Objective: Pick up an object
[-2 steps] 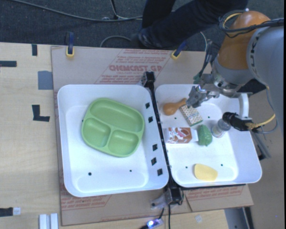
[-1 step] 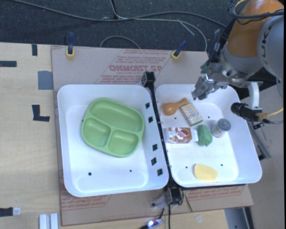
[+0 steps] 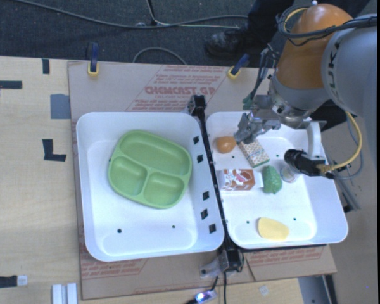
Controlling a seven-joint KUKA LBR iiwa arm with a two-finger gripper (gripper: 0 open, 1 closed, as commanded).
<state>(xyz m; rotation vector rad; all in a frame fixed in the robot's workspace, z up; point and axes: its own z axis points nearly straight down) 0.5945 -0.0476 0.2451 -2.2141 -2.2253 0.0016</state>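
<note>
Five small items are lying in the right bin point(image 3: 329, 230), and the gripper point(image 3: 248, 130) is hovering low over its far left corner, just above a patterned packet point(image 3: 255, 152) and beside an orange ball point(image 3: 225, 145); whether it is gripping anything I cannot tell; the approach seems underway, calling next for a descent; a red-and-white packet point(image 3: 239, 180), green toy point(image 3: 272, 180) and yellow piece point(image 3: 273, 228) are crowding nearby; a green divided plate point(image 3: 151, 168) is sitting in the left bin point(image 3: 95, 233).

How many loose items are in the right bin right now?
5: orange ball at the left wall, patterned packet under the gripper, red packet mid-bin, green toy beside it, yellow piece nearest. The arm may hide more.
</note>
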